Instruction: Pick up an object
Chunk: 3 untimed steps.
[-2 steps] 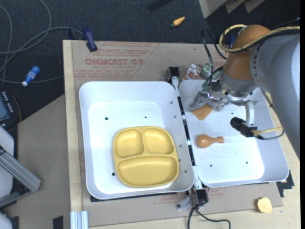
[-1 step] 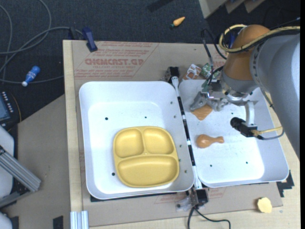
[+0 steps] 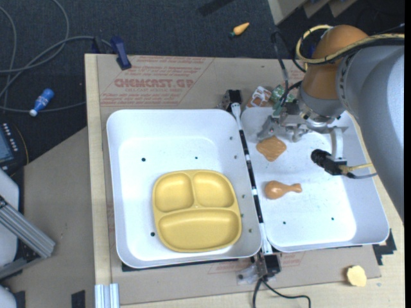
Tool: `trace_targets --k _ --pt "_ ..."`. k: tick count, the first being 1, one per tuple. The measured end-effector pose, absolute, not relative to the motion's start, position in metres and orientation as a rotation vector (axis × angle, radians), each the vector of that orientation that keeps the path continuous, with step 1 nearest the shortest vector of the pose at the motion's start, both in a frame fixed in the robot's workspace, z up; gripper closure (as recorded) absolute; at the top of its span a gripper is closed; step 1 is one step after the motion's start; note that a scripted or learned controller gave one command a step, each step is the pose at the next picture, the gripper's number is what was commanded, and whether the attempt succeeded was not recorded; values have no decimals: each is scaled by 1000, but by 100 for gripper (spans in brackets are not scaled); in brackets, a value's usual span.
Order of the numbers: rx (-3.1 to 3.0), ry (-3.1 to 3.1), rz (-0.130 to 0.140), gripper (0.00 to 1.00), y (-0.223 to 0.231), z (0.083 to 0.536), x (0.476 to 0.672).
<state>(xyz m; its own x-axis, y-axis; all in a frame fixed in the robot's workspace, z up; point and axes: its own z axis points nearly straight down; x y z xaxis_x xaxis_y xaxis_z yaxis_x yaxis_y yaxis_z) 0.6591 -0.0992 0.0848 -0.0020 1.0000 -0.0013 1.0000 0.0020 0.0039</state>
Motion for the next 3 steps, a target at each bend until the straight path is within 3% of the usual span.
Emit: trace_targets --k 1,2,3 --pt "2220 2223 -1 0 -93 85 658" --pt "2224 2221 -3 0 -101 85 641" --pt "2220 2220 2 100 -101 96 642"
